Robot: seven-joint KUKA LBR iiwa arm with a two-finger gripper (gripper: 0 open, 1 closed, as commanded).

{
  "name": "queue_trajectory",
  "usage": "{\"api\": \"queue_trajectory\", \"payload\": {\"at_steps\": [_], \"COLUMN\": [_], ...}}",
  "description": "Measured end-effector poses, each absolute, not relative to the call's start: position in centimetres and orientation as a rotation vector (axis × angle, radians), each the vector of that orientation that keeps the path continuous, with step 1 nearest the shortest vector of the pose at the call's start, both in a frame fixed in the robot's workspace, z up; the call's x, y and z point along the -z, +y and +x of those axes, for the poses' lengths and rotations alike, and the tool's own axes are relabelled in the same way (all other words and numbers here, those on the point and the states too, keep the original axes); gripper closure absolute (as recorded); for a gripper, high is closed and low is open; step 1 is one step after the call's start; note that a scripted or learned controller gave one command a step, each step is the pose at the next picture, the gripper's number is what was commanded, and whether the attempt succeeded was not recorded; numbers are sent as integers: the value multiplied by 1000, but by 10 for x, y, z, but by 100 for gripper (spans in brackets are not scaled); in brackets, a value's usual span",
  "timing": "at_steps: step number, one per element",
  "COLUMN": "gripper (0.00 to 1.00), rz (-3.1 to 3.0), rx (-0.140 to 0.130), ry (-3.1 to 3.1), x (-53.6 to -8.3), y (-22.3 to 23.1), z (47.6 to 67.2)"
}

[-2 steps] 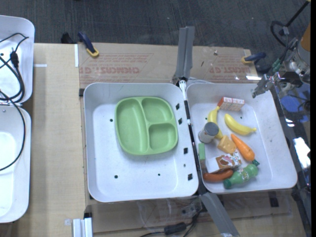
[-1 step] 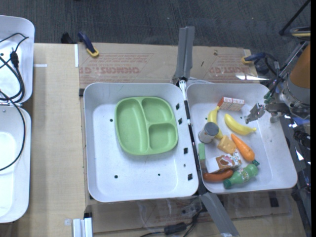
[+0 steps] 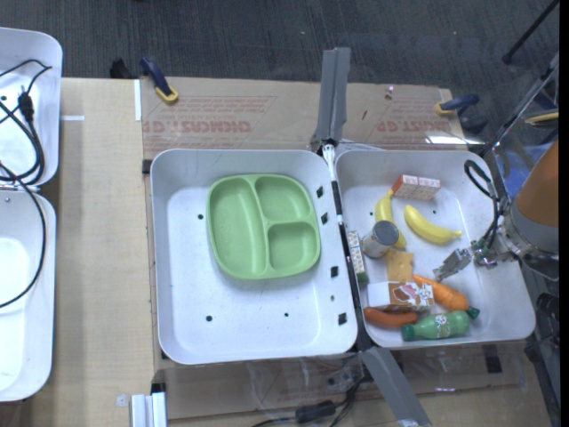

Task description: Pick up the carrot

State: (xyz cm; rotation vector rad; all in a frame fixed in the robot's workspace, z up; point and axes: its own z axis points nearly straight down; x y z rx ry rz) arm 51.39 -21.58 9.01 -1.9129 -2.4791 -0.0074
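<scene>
Camera view: one carrot (image 3: 442, 293), two bananas (image 3: 432, 227).

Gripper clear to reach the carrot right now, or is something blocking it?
Probably yes. The carrot lies uncovered in the right bin, with the end effector just above it. A green bottle and a packet crowd its sides, so a clean grasp looks tight.
</scene>
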Motion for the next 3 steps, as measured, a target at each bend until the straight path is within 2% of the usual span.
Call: {"api": "queue_trajectory", "payload": {"at_steps": [1,2,3], "gripper": [0,100,0], "rz": [-1769,-1776,-1775], "rx": [0,1,1], "ry": [-2594,-2590,-2591], "x": [-91,-99,-99], "y": [-174,-174,-174], "z": [477,478,478]}}
